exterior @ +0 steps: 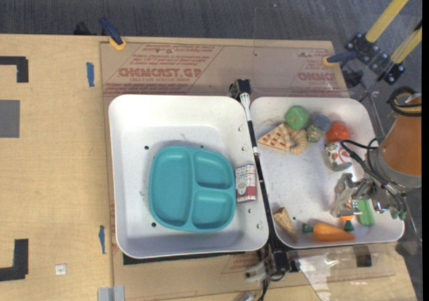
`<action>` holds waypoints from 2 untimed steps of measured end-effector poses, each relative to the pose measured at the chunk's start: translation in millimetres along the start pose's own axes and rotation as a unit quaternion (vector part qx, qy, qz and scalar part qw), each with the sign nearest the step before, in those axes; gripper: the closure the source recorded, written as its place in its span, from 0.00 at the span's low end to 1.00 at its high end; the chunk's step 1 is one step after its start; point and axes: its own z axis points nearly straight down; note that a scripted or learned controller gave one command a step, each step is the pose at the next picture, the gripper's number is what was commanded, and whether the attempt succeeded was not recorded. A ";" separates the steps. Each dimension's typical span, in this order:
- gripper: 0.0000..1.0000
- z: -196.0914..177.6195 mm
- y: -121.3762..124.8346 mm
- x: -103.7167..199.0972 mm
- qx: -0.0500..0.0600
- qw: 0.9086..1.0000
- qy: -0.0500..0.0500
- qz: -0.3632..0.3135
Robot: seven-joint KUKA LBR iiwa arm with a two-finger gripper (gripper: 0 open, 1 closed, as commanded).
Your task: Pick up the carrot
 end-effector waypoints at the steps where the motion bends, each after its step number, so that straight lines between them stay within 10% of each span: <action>1: 1.00 14.6 40.3 -2.4 0.003 0.995 -0.006 0.103; 2: 1.00 15.6 -44.2 -8.9 0.003 0.999 -0.009 -0.048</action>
